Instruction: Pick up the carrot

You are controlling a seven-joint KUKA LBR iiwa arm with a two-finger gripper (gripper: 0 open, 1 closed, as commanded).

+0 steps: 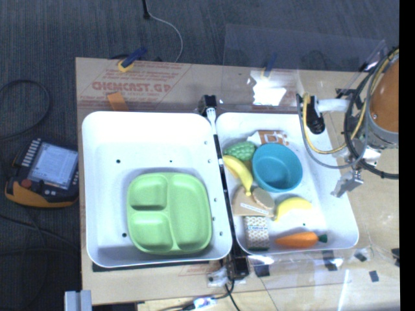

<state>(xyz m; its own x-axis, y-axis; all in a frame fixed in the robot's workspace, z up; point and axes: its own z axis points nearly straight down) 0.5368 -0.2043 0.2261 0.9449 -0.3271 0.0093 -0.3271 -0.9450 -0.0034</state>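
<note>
**Carrot at the near edge of the right bin, arm off to the side**

Where the right bin (224,173) comes nearest the camera, the carrot (297,240) lies on its side along the front wall, orange, with a dark green stub at its right end. Just left of it stands a small grey patterned block (257,230), close to the carrot's tip. Behind the carrot a short yellow banana-like piece (294,207) rests on the bin floor, and a flat tan and white item (254,204) lies to its left.

Further back a blue bowl (277,166) sits upright, open side up. A longer yellow banana (238,172) leans along the bin's left wall, with a green bumpy piece (240,151) behind it and a brown-and-white packet (270,137) at the back wall.

In the left bin (104,173) lies a light green divided plate (170,212) with three compartments.

At the right edge the arm (382,109) hangs over the bench beside the right bin, wrapped in yellow and black cables. The gripper (347,183) shows as a small grey shape just past the bin's right rim, well apart from the carrot; whether it is open or closed cannot be told. A handheld pendant (44,172) lies on the floor at far left.
</note>
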